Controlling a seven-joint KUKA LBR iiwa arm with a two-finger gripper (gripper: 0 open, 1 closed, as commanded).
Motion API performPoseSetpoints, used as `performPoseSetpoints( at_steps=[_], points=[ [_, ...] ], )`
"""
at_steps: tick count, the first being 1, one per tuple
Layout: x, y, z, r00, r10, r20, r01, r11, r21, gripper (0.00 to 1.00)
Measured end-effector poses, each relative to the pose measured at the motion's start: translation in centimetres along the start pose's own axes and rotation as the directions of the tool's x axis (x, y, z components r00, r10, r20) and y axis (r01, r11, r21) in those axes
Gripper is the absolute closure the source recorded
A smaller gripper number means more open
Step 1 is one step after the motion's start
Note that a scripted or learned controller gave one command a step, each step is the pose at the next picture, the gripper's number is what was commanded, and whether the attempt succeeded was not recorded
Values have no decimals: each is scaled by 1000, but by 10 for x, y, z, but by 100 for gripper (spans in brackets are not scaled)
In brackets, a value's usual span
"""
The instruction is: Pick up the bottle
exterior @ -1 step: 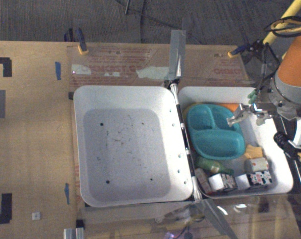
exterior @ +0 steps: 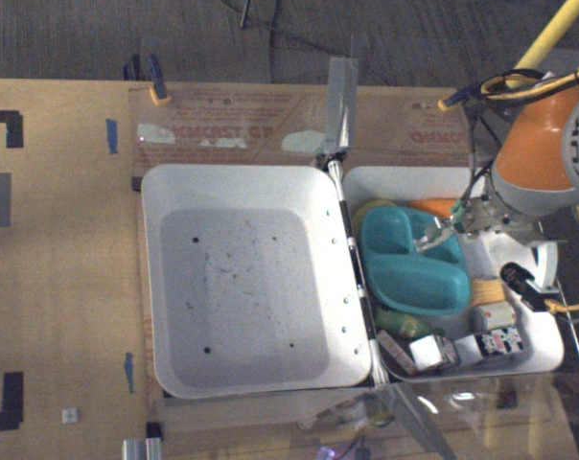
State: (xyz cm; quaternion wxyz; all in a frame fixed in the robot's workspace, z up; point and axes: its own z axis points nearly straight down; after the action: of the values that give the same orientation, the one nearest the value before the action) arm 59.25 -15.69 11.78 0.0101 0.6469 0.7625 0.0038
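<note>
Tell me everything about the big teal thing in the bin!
The teal tray looks like smooth plastic with rounded corners and two hollow compartments, one toward the far side, one nearer. It lies open side up, tilted a little, in the right bin, close to the wall shared with the left bin. It rests on other clutter, over something yellowish and orange behind it. The gripper is right over its upper compartment.

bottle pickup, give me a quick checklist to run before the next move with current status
1. Bottle identified in the right bin: cannot tell; clutter there is hard to name.
2. Gripper over the right bin: ok, above the teal divided dish.
3. Something between the fingers: cannot tell.
4. Path down is clear: not ok, the dish lies underneath.
5. Left bin available for placing: ok.
</note>
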Motion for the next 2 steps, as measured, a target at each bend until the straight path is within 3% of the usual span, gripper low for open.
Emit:
performPoseSetpoints(
  at_steps=[1,2],
  points=[
    [-27,5,27,999,46,-4,-46,999,5,0],
    [-28,6,18,999,47,-1,-47,999,1,100]
  ],
)
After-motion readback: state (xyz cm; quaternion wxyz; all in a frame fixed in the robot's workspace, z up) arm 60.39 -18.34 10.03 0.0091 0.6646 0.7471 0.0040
